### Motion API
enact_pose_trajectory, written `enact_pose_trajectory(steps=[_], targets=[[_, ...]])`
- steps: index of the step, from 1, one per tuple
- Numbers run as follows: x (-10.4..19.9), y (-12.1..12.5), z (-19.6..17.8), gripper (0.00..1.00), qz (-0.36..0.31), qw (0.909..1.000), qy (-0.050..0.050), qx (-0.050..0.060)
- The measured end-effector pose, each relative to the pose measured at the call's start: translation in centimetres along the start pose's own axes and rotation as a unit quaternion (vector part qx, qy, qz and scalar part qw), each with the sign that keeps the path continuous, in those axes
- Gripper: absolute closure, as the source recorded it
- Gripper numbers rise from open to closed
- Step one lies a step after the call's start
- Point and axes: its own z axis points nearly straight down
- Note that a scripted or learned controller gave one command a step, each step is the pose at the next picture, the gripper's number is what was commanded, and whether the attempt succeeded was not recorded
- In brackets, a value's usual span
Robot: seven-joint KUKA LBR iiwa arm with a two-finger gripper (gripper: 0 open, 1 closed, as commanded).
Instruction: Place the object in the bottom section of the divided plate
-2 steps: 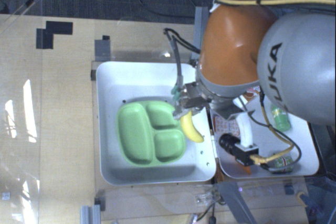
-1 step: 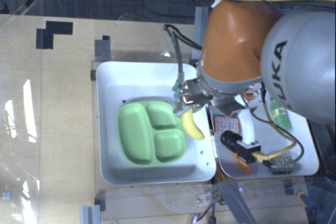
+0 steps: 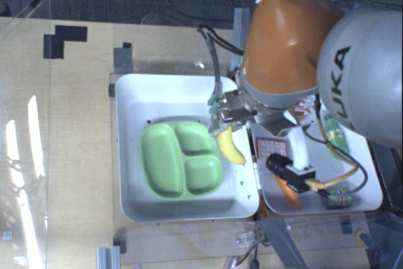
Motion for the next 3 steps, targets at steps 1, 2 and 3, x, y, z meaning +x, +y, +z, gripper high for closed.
enact_pose_trajectory(steps=[1,2,3], targets=[[0.0,0.1,-1.1,1.00,-0.002,1.0000,0.000,-0.002],[-5.8,1.9,4.7,1.00,0.037,0.9993,-0.001,0.005],[-5.8,1.9,4.7,0.00,0.036,0.9993,-0.001,0.004]])
